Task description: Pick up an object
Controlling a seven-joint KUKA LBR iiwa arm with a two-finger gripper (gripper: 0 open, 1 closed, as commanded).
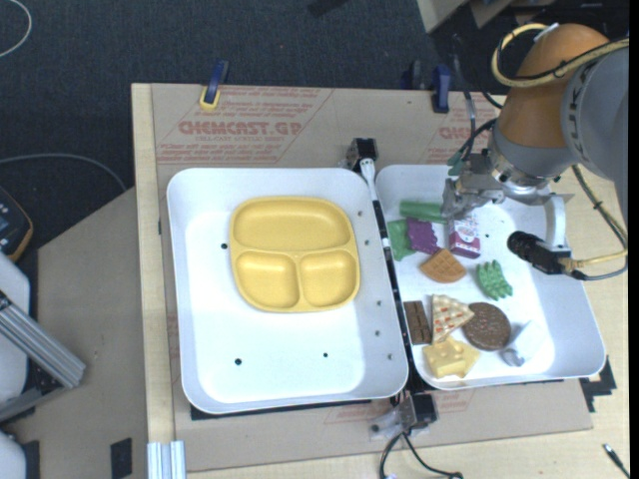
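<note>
The right bin [574, 312] holds several small toy foods. Among them are a green strip [420, 209], a purple piece [423, 236], a red and white packet [465, 239], an orange cracker [442, 266], a green ridged piece [493, 279], a brown bar [416, 321], a pizza slice [450, 314], a brown cookie [488, 326] and a yellow cheese block [451, 358]. My gripper [458, 206] hangs low over the back of this bin, just above the packet and beside the green strip. Nothing shows between its fingers.
The left bin [200, 297] carries a yellow divided plate [295, 250]. A black clip [362, 154] sits at the back between the bins. Yellow and black cables [559, 257] trail from the arm over the right bin's right side.
</note>
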